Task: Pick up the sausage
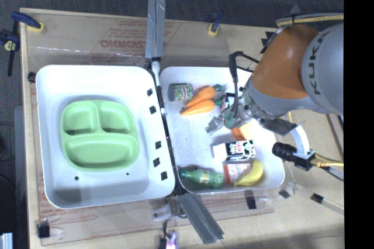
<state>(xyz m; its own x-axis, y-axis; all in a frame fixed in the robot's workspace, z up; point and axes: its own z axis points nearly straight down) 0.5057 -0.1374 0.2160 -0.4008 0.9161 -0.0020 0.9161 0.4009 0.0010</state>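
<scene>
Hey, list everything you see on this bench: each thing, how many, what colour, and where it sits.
Bins: two, white, side by side on the bench.
Divided plate: one, green, in the left bin.
Can: one, green label, right bin, far left corner.
Carrots: two, orange, right bin, beside the can.
Bottle: one, green, right bin, near edge.
Banana: one, yellow, right bin, near right corner.
Cartons: two, one white, one red, beside the banana.
Arm: one, grey with orange band, reaching from the right.
Gripper: one, over the right bin.
</scene>
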